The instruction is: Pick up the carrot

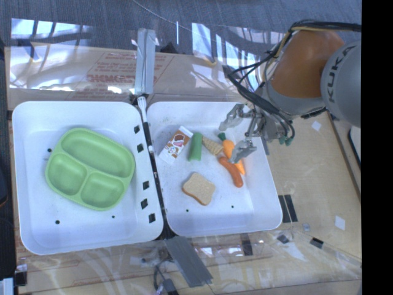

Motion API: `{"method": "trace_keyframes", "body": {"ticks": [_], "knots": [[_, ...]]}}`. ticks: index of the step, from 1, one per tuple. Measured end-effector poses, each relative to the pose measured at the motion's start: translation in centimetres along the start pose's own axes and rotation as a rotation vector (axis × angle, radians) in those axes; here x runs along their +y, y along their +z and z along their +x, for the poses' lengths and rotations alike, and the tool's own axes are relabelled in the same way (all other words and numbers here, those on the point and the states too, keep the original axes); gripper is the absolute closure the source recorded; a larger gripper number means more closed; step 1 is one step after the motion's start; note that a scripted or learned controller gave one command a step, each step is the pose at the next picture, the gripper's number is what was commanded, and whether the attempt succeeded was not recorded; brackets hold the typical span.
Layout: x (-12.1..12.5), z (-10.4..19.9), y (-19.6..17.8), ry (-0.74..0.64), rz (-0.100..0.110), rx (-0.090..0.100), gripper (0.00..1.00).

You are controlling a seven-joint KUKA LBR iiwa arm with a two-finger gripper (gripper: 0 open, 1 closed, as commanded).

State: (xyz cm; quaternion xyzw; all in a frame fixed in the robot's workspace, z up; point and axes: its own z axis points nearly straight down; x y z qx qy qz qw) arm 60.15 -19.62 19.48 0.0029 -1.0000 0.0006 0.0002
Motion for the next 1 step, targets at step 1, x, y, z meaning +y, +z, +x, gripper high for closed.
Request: {"method": "trace_keyframes", "body": {"ticks": [1], "knots": [[-1.05, -4.41, 9.22, -0.051, -0.004, 0.006, 0.00]]}}
